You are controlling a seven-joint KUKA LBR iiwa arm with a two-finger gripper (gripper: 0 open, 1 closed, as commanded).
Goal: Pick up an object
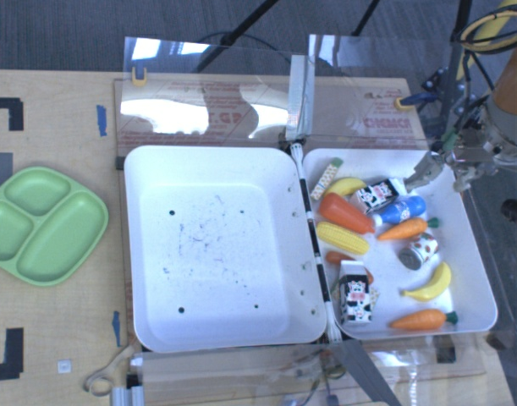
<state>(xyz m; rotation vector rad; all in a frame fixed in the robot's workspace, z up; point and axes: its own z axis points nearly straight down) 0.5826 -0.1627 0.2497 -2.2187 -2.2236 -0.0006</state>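
Note:
The right bin [478, 269] holds several toy foods. Among them are a red-orange pepper [344, 213], a corn cob [343, 239] and a yellow banana [431, 284]. There are also a blue bottle [404, 209], two cow-print cartons [377, 195] [355, 298], two carrots [404, 229] [420, 320] and a small can [417, 253]. My gripper [444, 174] hangs over the bin's far right corner, above and right of the blue bottle. Its fingers are spread open with nothing between them.
The left bin [216, 235] sits beside the right one, sharing a raised middle divider [313, 227]. A green sectioned plate [42, 224] lies on the bench at far left. Clear panels [241, 100] stand behind both bins. Cables and stands crowd the upper right.

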